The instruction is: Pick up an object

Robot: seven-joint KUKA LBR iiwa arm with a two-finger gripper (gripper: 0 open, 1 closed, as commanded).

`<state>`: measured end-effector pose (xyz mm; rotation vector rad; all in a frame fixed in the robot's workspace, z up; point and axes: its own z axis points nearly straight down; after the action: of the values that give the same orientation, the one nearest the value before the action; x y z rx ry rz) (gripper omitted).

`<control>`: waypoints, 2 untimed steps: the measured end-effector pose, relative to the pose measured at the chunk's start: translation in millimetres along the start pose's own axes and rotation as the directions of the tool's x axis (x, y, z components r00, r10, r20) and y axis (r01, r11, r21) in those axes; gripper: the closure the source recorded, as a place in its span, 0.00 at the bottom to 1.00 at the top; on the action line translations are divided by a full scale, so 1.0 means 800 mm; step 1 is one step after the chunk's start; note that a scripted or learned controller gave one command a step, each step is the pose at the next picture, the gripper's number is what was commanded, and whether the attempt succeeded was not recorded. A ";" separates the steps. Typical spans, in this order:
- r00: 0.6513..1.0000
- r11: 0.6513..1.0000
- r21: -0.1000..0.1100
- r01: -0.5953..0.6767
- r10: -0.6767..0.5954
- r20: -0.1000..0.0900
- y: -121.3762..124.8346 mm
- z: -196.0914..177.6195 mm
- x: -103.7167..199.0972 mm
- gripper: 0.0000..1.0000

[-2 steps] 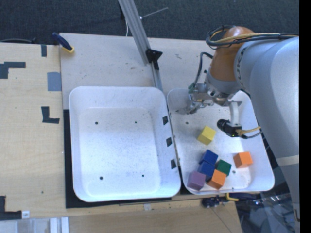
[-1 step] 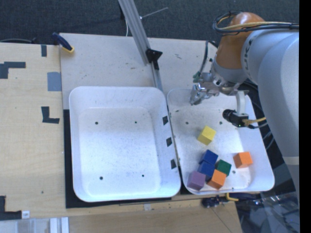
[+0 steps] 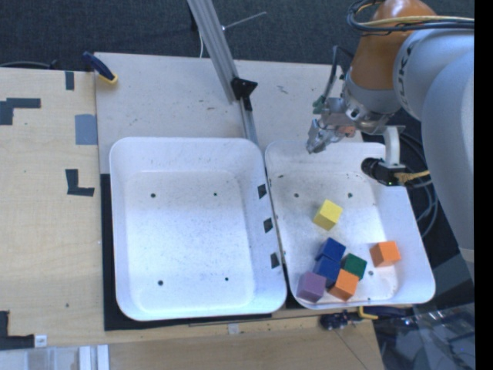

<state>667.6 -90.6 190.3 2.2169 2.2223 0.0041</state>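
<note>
My gripper [image 3: 316, 146] hangs over the far rim of the right bin [image 3: 304, 154], its fingertips close together with nothing between them. Well below it in that bin lies a yellow cube [image 3: 327, 214]. Nearer the front sit two blue cubes [image 3: 330, 257], a green cube [image 3: 355, 265], an orange cube [image 3: 345, 284] and a purple cube [image 3: 311, 286] in a tight cluster. Another orange cube [image 3: 384, 253] lies alone by the right wall.
The left bin [image 3: 189, 226] stands beside the right one. A grey metal bar [image 3: 219, 48] slants down to the gap between the bins. A blue and yellow tool [image 3: 100, 67] lies at the bench's far left.
</note>
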 end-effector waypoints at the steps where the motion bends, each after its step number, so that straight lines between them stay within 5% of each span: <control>1: 1.000 1.000 0.000 0.000 0.000 0.000 -0.006 -0.057 0.005 1.00; 2: 1.000 1.000 0.007 0.002 -0.002 0.000 -0.040 -0.045 0.053 1.00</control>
<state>635.2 -48.6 226.0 2.2188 2.2280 -0.0036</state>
